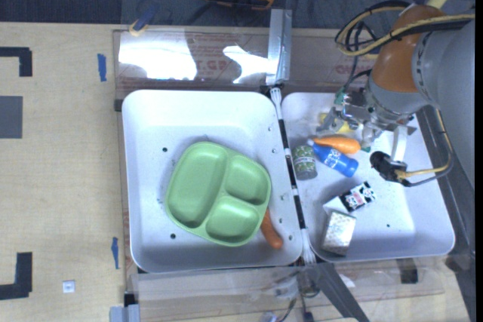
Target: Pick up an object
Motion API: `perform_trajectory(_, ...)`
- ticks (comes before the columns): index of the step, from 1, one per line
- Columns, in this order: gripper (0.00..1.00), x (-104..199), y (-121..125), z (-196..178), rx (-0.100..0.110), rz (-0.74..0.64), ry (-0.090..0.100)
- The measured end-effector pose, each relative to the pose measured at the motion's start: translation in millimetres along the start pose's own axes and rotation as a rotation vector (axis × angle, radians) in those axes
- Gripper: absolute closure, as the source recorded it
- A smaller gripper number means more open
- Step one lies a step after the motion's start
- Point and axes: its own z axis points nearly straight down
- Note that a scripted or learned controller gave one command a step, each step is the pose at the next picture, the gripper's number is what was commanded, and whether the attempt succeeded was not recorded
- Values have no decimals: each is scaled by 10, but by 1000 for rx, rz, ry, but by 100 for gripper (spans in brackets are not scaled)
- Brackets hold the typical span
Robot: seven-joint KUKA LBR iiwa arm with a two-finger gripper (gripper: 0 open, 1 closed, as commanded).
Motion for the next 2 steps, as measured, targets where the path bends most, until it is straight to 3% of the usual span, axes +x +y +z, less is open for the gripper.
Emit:
perform_trajectory(1,0,-26,-98,57,-21,-73,3)
perform_trajectory(2,0,55,119,-63,15,-180,-1)
